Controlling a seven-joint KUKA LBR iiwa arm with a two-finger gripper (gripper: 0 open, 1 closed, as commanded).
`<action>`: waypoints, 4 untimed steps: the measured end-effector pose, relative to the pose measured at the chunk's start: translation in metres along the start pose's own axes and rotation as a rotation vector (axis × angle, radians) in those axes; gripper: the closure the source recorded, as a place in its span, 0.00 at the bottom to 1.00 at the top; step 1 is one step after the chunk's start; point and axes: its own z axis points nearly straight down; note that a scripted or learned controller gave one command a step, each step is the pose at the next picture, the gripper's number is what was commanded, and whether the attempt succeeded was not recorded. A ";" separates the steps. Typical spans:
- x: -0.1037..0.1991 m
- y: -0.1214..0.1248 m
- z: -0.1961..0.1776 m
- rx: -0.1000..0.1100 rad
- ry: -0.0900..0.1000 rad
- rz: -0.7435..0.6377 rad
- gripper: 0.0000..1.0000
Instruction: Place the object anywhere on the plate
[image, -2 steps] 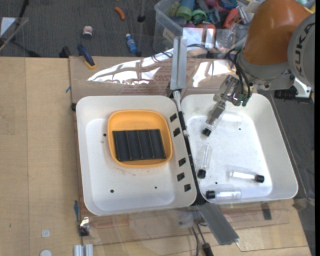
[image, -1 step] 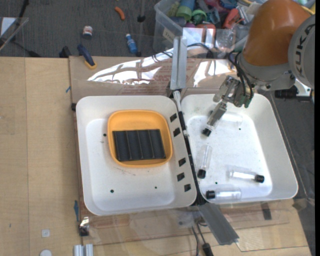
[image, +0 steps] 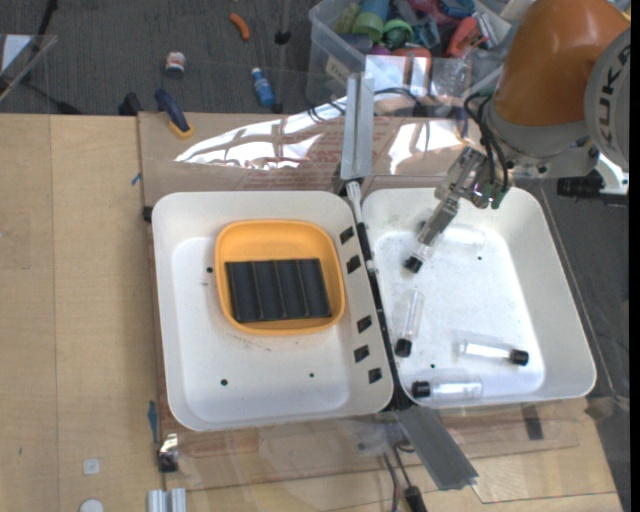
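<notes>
Hanging over the right bin, the hand grips a clear tube (black cap downward) between its fingers. The orange plate sits in the left bin, well apart.

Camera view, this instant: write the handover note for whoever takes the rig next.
Gripper: over the right bin, upper part, a clear tube with a black cap hanging at its tip; whether it is really gripped cannot be told.
Yellow plate: in the left bin, with a black ridged insert on it.
Other tubes: three lie in the right bin, at and.
Done: no tube on the plate.
Left: carry one across and set it on the plate.
</notes>
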 end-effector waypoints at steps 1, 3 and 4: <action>-0.008 -0.005 0.003 0.000 0.000 0.015 0.00; -0.026 -0.046 -0.014 0.001 -0.001 0.121 0.00; -0.029 -0.050 0.001 0.004 0.005 0.163 0.00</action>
